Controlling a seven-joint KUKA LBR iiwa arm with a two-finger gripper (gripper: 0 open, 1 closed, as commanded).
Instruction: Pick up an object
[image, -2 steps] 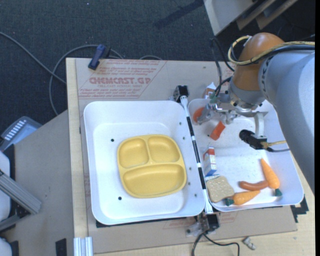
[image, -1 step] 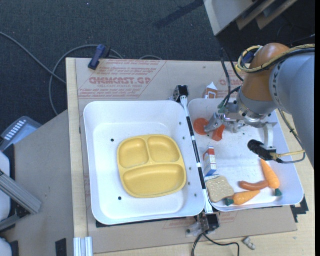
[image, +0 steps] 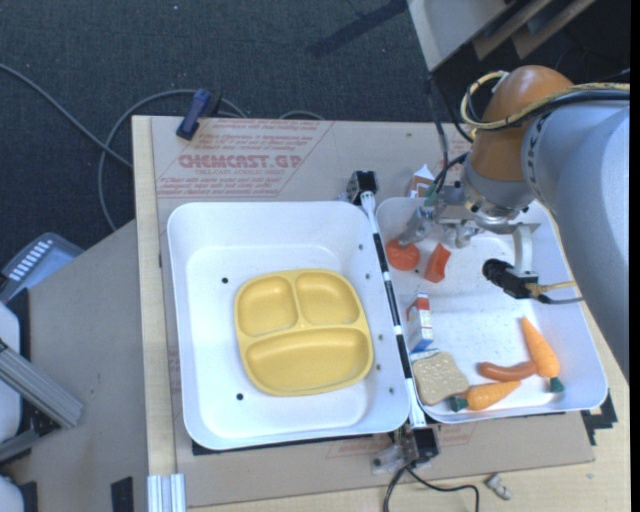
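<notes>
- Several small toy foods are lying in the right bin (image: 590, 385), any of them open to picking: an orange-red round piece (image: 404, 256) and an orange-red block (image: 437, 262) are sitting near the bin's far left corner, just beside each other.
- A small red-and-white carton (image: 421, 320) is lying near the bin's left wall, about midway along it.
- A slice of brown bread (image: 440, 377) is resting at the near left corner, and a carrot (image: 490, 395) is lying just beside it along the near wall.
- A reddish sausage (image: 508, 370) is lying next to that carrot, and a second carrot (image: 541, 351) is lying tilted toward the right wall, its lower end touching or nearly touching the sausage.
- The gripper (image: 450, 228) is hanging over the far end of the right bin, just above the two orange-red pieces; nothing is showing between its parts, and how wide the hand is standing cannot be told here.
- A black part (image: 508, 278) with a yellow cable is jutting out under the wrist, over the middle of the bin.
- The arm (image: 560, 150), grey with its orange band, is reaching in from the right.
- The left bin (image: 200, 240) is holding a yellow divided plate (image: 302, 331), lying flat at its middle.
- Both bins are resting on a brown cardboard sheet (image: 250, 155) with red print.
</notes>
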